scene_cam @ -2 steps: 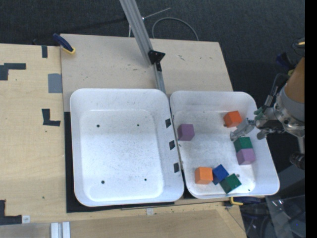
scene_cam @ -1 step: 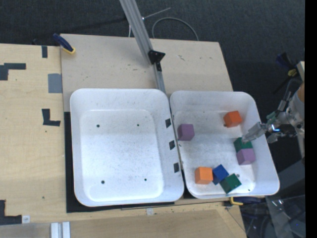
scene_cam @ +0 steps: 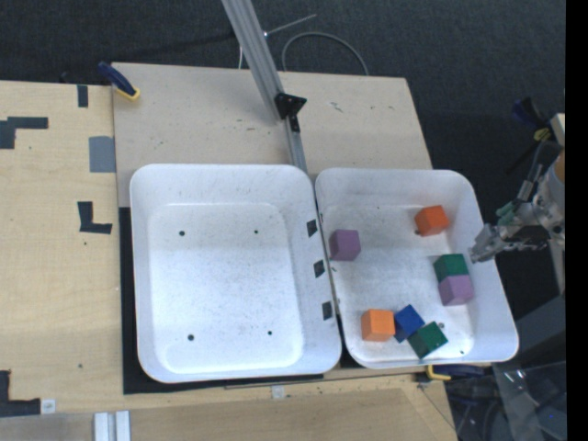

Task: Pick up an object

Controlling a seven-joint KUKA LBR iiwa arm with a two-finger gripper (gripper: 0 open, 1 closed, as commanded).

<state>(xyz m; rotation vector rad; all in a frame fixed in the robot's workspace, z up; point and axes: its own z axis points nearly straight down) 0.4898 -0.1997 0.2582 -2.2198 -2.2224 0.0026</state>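
A grey metal pole is seen slanting over the bench, a blue-and-yellow clamp fixed at its corner.

Seven small blocks lie in the right bin, none lifted. A purple cube sits alone near the left wall, upper-middle. An orange cube lies near the upper right corner. A green cube rests by the right wall, touching a lilac cube just below it. Along the bottom edge sits a cluster: an orange block on the left, a blue block tilted beside it and touching, and a dark green block, rotated, at the lower right of the blue one.
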